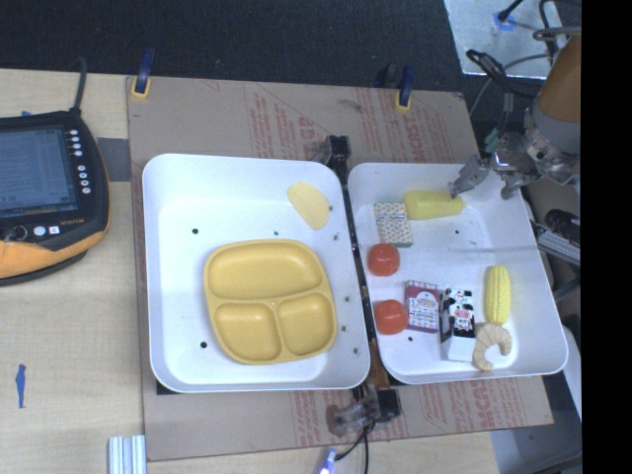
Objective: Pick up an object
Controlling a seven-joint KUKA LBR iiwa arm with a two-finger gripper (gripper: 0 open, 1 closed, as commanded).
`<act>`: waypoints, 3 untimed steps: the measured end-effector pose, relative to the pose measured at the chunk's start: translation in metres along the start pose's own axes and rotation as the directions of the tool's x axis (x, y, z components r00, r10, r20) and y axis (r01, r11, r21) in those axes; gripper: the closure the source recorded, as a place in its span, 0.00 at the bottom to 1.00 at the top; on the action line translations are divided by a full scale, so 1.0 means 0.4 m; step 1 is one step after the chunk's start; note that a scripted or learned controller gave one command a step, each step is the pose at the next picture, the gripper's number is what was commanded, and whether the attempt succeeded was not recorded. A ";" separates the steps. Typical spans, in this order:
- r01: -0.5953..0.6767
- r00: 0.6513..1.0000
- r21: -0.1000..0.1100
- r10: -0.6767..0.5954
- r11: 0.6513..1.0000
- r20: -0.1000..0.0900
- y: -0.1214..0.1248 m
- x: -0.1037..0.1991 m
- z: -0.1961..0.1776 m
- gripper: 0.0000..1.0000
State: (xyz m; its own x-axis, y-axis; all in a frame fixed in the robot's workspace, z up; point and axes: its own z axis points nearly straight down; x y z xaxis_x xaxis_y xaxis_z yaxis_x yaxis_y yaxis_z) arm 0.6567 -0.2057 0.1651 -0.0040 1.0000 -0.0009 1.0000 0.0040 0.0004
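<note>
My gripper (488,182) hangs over the far right corner of the right bin (523,227), its fingers spread open with nothing between them. A yellow block (432,204) lies just to its left, close to the left fingertip (464,183). Further in the same bin lie a small patterned box (393,223), two red round pieces (384,259) (390,315), a red carton (423,307), a black-and-white carton (457,324), a corn cob (498,294) and a tan croissant-like piece (492,342).
The left bin (173,265) holds a yellow divided plate (270,299) and a pale yellow oval slice (309,205). A tablet pendant (39,191) rests on the bench at far left. Clamps (336,149) (360,413) sit between the bins.
</note>
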 end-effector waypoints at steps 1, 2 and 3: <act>0.003 1.000 0.007 -0.003 1.000 -0.002 -0.173 0.280 0.185 0.00; -0.005 1.000 0.028 0.005 1.000 -0.007 -0.018 0.231 0.192 0.00; 0.000 1.000 0.035 0.000 0.999 -0.008 -0.021 0.231 0.166 1.00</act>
State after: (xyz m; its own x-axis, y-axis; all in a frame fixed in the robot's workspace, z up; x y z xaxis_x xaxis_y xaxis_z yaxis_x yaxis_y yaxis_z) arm 0.6482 -0.1135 0.0985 -0.0040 1.0000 0.0071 0.9994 0.0043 -0.0345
